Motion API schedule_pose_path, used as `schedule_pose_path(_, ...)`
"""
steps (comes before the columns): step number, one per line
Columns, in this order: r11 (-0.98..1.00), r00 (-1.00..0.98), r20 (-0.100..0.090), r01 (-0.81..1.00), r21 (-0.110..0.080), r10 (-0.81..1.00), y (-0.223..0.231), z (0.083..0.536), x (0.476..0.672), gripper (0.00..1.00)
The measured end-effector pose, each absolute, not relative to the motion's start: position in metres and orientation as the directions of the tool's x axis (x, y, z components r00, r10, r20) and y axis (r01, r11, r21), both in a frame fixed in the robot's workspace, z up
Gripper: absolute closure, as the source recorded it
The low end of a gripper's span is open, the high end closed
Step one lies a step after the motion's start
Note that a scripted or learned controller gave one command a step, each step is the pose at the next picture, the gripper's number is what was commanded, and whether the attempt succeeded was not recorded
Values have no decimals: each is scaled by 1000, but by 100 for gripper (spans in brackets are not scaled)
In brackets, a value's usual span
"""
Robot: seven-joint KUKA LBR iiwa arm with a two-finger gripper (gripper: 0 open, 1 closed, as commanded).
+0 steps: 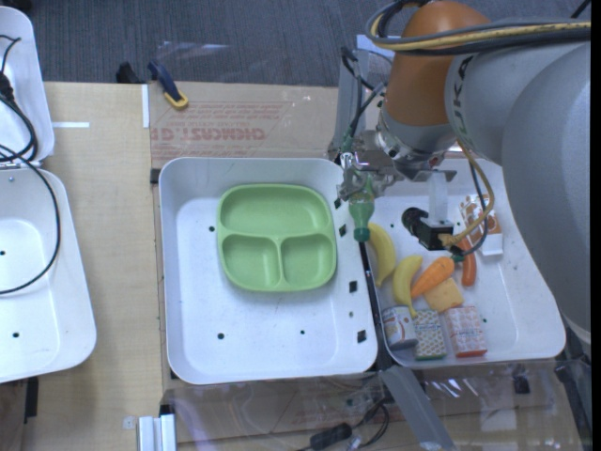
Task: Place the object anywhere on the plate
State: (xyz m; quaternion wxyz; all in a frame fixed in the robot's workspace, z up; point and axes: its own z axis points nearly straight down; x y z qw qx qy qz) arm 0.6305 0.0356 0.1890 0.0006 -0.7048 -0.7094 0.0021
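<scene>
Grey arm [535, 111], orange band [427, 59] above the wrist, nearest the lens and entering from right of the plate; dark lettering on its casing is cut off and cannot be read whole. Its fingers [354, 191]: closed, as far as can be judged, on the top of a small green object [361, 222], which hangs upright beneath them. Position of green object: just right of the plate [272, 216], about over the wall shared by the two bins, not above the plate itself; held raised, in my judgement, so that it clears that wall on the way across. Plate: pale green, three compartments, lying flat and open side up in the left bin [188, 327], bare, hence ready to receive anywhere. Right of the plate, in the right bin [531, 318]: two bananas [383, 250], a carrot [434, 275], and three small printed packets [430, 334] toward the front, bunched as loose stock for picking; packet labels too small to read. Behind the plate, on the bench [117, 205]: brown cardboard sheet [300, 120] with red print upside down to this view, seemingly "CHEMCAST GP", reading uncertain. Behind and left of the plate: blue-and-yellow clamp [167, 85].
</scene>
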Motion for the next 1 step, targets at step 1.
schedule_pose_path(1, 6, -6, -2, 1000, -4, 1000, 35, 189, 631, 0)
